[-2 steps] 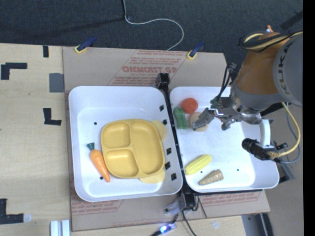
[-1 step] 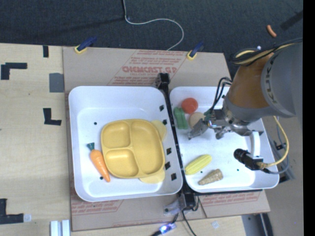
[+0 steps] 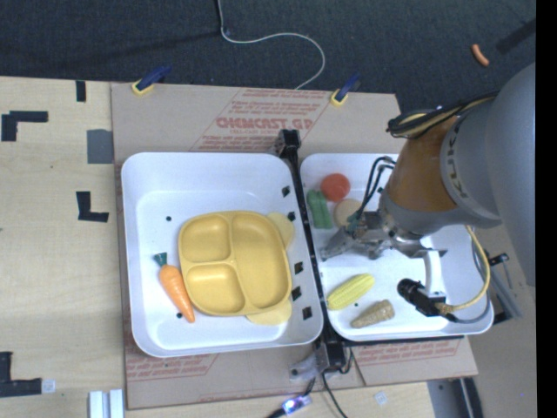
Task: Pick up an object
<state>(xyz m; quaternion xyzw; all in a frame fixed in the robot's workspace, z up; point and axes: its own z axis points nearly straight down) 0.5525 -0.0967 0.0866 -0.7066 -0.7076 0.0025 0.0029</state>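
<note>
Two shallow white bins side by side on the worktop [image 3: 61,233], seen from the one camera above.

Left bin [image 3: 139,181]: yellow divided plate [image 3: 233,262] with three compartments, lying flat; toy carrot [image 3: 176,291] just beside its left edge.

Right bin [image 3: 461,325]: toy tomato [image 3: 335,185] at the far side; green vegetable piece [image 3: 318,209] along the left wall; pale round item [image 3: 347,211] beside it, partly hidden by the arm; toy corn cob [image 3: 350,291]; tan cone-shaped piece [image 3: 372,313] near the front wall.

Claw [image 3: 335,247]: low over the right bin, between the green piece and the corn cob. Fingers appear pressed close together, nothing visibly between them.

Handling, judged: all pieces look like light, rigid plastic play food, smooth and likely slippery. Nearest candidate is the corn cob; best gripped across its short width at the middle, where the ribbed surface should hold. Round tomato likely to roll away.
</note>
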